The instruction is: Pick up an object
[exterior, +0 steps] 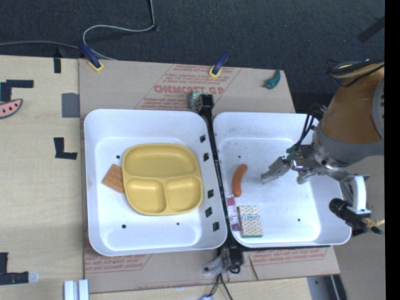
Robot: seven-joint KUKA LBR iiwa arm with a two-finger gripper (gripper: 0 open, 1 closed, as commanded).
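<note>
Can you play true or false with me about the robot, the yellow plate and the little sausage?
1. The yellow plate sits in the left bin. True.
2. The sausage lies on the yellow plate. False: it lies on the floor of the right bin, near the wall between the bins.
3. The robot's hand is holding the sausage. False: the hand is to the right of the sausage, with a gap between them and nothing between its fingers.
4. A small box lies in the right bin, nearer the front edge than the sausage. True.
5. A brown cracker peeks out beside the plate's left edge. True.
6. The plate is full of food. False: its three compartments hold nothing.
</note>
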